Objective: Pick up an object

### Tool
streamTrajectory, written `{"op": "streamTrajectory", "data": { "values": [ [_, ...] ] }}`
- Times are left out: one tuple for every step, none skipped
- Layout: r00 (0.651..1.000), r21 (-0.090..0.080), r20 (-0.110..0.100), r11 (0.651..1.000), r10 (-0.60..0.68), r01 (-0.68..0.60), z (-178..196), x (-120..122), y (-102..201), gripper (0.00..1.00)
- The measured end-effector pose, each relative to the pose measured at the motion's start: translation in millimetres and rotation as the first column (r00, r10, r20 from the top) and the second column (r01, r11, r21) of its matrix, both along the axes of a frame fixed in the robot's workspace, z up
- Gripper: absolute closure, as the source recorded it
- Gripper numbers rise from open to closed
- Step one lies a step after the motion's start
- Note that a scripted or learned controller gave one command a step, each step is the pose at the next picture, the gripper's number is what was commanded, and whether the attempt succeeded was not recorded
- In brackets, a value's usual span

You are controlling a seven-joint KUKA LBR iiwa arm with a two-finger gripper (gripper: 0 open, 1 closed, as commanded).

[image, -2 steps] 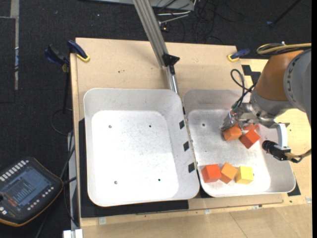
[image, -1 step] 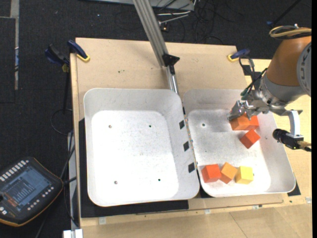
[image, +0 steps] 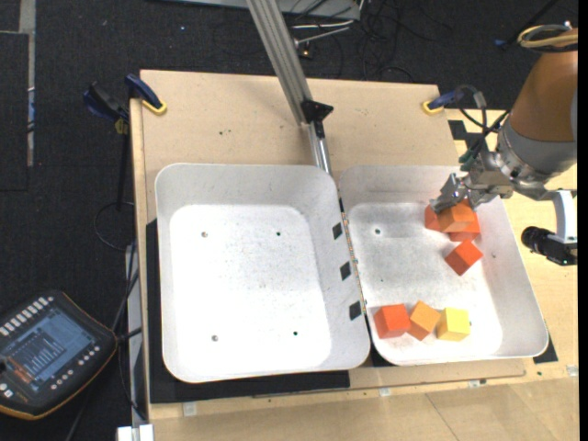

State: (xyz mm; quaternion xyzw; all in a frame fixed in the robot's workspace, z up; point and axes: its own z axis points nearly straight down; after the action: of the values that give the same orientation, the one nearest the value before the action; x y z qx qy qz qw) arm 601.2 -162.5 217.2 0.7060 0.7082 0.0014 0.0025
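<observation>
While the arm (image: 542, 108) reached in from the right, the scene stood as follows, every place reckoned from the right bin (image: 514, 278).

Bench (image: 230, 122): bare board lying under and beyond the right bin, with clamps at its far corners.

Left bin (image: 175, 246): set just beside the right bin, their near edges touching or almost so; nothing was seen in it.

Right bin: held all the blocks.

Arm: grey, with an orange upper part, hanging over the right bin's far right corner.

Gripper (image: 457, 198): low over the far right part of the right bin, directly upon the orange block there. Whether its jaws were released or clenched could not be told, for the wrist hid them.

Orange block (image: 459, 220): far right part of the right bin, touching or just under the gripper; the likely object of the pick.

Red-orange block (image: 463, 256): just nearer than that block, tilted on an edge.

Row of three along the right bin's near edge: a red-orange cube (image: 393, 320), an orange cube (image: 424, 318), a yellow cube (image: 454, 323), close together.

Step in hand, by judgement: the descent or grasp on the orange block. The next move would call for a firm closure before a straight lift, without nudging the tilted neighbour.
</observation>
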Motion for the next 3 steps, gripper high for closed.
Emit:
{"op": "streamTrajectory", "data": {
  "values": [
    [1.000, 0.000, -0.001, 1.000, 0.000, 0.000, 32, 1, 0, 1.00],
    [1.000, 0.003, -0.008, 1.000, 0.004, -0.004, 19, -1, 56, 1.00],
    [1.000, 0.004, -0.006, 1.000, 0.005, -0.005, 29, -6, 110, 1.00]
  ]
}}
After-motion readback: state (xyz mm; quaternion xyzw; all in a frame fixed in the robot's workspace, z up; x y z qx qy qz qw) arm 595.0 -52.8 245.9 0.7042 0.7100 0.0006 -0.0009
